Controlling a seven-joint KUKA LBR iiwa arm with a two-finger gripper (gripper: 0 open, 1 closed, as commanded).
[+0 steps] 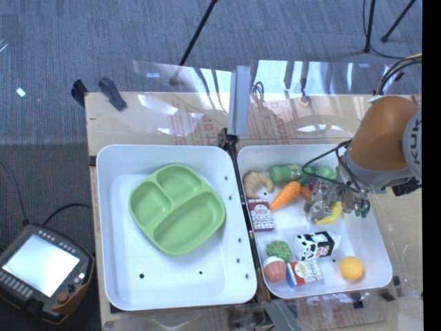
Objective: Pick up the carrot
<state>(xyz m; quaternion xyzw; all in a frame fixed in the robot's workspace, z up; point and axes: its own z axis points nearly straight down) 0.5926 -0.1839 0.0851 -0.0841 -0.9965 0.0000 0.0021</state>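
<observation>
Gripper (329, 204) down low in the right bin (377, 243), sitting over a yellow banana-ish thing (331, 214), fingers too buried in cables and glare to call apart or together, so can't tell. Carrot (285, 194) just to the left of it, lying free on the bin floor, tilted with its fat end up toward the green bottle (284, 173), croissant (257, 183) beyond that. Milk carton (318, 244) and orange (351, 268) nearer the front edge; green divided plate (177, 208) over in the left bin (114, 254).
</observation>
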